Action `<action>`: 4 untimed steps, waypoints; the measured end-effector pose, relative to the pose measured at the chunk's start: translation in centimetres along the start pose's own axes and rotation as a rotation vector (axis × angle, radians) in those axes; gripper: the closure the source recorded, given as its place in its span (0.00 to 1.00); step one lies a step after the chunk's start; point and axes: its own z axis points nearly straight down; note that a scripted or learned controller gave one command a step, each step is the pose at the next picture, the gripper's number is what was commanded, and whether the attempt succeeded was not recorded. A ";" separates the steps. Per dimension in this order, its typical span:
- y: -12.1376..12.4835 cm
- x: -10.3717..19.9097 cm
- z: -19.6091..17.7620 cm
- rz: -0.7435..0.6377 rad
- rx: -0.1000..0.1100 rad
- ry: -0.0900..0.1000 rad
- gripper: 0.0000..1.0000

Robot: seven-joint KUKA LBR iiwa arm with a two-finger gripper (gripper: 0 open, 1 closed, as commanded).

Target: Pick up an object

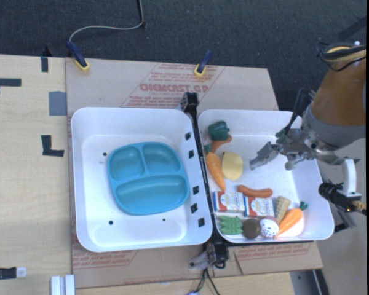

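The right bin [258, 118] holds several toy foods: a green pepper [218, 129], a long carrot [215, 169], a yellow piece [232, 165], a red sausage [255, 191], a small carton [237, 203], a second carrot [289, 220], a white egg [269, 228], a brown piece [252, 228] and green pods [230, 225]. My gripper [277, 158] hangs over the right half of this bin, to the right of the yellow piece and above the sausage. Its fingers are spread open with nothing between them.
The left bin [86, 165] holds a blue divided plate [149, 177]. Black clips run along the wall between the two bins [195, 158]. Both bins rest on cardboard [129, 85] held by yellow clamps.
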 end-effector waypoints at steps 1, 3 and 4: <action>3.4 2.6 10.0 0.000 0.003 0.000 0.00; 15.1 6.1 5.0 -0.001 -0.004 -0.001 0.00; 8.9 5.8 4.9 0.001 0.000 -0.002 0.00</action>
